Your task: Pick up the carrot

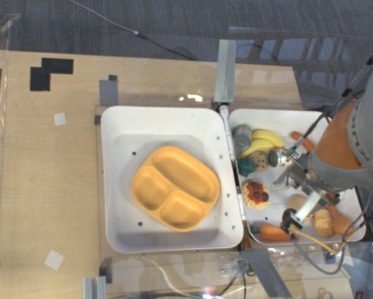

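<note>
The carrot (274, 233) lies in the right bin (274, 113), in the lower left corner of it, close to the lower wall. It lies almost flat across the frame, and it is free: nothing is clamped on it.

The gripper (292, 174) is over the middle of the same bin, above the carrot in the frame and apart from it. The grey arm with its orange band (333, 147) comes in from the right edge. Whether the gripper is open or closed, I cannot tell, because the arm and the metal parts cover it from this angle.

Around the gripper there are other toy foods. A bunch of yellow bananas (265, 143) is in the upper left part of the bin, and a grey can (241, 136) is just beside it, at the left wall. Below them are a small green thing (243, 166) and a round cookie (258, 161). A pizza slice (256, 193) lies lower, between the cookie and the carrot. A red-orange piece (301, 140) is near the upper right of the bin, partly behind the arm. A bread roll (324, 223) lies to the right of the carrot, in the lower right part.

The left bin (121, 167) holds a yellow divided plate (177, 187), which sits in the middle of it and is turned at a slant. Both bins stand on the wooden bench (49, 167).
</note>
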You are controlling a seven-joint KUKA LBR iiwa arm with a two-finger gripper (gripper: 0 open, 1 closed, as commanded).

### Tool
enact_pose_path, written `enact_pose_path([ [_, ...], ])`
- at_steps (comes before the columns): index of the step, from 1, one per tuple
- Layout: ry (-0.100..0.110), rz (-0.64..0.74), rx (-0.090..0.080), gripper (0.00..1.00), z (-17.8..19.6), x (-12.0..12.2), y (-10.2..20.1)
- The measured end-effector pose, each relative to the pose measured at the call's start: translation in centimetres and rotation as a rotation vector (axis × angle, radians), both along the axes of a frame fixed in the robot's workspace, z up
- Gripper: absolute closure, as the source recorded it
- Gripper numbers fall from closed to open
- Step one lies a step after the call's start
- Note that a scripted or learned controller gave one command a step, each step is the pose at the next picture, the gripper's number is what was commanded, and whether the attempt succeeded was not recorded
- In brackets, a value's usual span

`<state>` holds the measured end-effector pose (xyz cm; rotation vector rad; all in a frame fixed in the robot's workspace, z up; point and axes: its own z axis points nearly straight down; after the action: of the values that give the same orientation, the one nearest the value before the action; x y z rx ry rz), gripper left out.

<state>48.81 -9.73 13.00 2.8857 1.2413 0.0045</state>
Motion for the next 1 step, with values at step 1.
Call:
enact_pose_path([
  [1,0.001,-0.05,-0.001,0.0,0.23,-0.08,-3.19],
])
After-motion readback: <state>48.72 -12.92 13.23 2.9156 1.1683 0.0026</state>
